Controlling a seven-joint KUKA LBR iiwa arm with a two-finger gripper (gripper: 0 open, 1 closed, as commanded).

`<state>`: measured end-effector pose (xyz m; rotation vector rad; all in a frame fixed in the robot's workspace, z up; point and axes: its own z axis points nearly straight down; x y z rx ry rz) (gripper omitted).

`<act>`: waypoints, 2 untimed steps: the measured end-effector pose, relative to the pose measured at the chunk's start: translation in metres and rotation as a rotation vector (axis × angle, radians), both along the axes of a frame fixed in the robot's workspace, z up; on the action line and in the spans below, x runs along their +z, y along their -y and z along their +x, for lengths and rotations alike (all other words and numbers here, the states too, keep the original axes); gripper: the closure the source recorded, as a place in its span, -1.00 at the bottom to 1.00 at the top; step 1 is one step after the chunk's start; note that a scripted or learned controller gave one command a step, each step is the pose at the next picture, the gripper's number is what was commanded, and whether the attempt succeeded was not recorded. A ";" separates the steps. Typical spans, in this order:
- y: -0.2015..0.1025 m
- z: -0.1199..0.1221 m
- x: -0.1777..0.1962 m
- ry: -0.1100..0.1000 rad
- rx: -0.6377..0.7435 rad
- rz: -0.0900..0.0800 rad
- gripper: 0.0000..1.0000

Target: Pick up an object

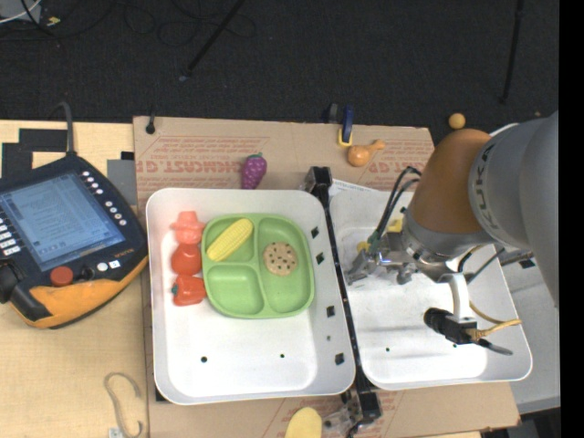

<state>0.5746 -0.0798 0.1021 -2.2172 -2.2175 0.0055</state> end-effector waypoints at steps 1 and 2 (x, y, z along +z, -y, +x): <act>0.000 -0.001 -0.015 0.003 -0.006 -0.002 -1.00; 0.002 -0.001 -0.005 0.002 -0.014 -0.001 1.00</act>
